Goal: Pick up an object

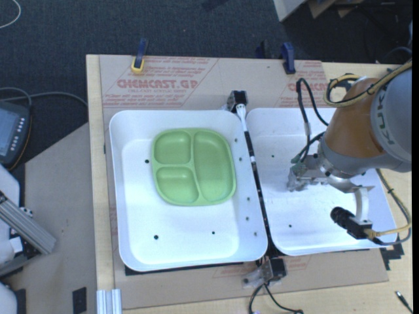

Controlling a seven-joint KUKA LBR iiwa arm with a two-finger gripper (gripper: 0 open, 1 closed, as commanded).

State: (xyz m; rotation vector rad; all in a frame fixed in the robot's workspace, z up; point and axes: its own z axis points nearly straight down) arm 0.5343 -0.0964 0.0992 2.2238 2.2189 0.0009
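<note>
A green divided plate (194,166) occupies the left bin (131,227); bare floor borders it in front.

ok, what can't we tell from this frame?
- Gripper state: the wrist and orange band sit over it in the camera view; open or shut is unclear, and so is whether it holds anything.
- Right bin floor under the arm: covered by the arm.
- Green tray: three compartments show; any small contents are too small to make out.
- Arm base: cut off by the right edge.
</note>
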